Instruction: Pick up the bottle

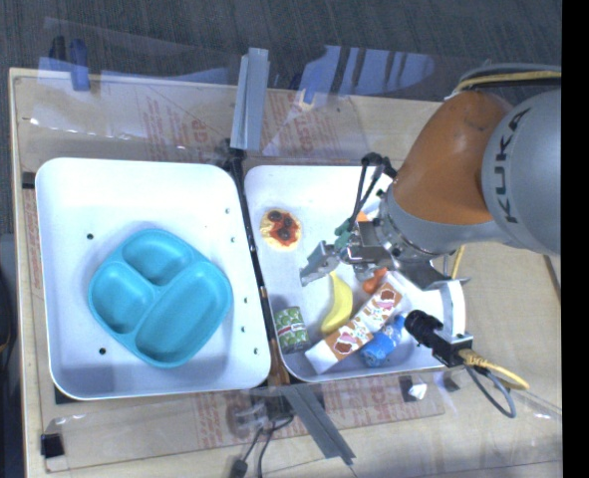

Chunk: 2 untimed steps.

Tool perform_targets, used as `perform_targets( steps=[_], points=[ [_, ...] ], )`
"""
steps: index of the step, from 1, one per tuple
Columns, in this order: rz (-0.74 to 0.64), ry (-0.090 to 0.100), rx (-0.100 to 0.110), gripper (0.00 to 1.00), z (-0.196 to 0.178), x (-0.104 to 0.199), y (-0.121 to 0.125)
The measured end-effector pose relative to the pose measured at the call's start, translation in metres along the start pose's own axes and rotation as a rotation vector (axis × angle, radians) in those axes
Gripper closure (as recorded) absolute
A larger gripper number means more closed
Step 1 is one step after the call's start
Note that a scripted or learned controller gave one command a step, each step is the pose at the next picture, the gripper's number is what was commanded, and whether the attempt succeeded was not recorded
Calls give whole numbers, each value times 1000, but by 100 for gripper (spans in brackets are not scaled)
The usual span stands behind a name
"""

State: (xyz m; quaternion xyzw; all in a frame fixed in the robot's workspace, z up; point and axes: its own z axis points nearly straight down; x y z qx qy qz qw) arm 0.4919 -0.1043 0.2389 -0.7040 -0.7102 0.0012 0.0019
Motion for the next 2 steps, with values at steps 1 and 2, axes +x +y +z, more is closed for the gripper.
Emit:
perform_targets(
  steps=[1, 2],
  points=[
    [131, -16, -12, 0, 146, -3, 3],
    [123, -1, -3, 0, 47, 84, 37]
  ],
)
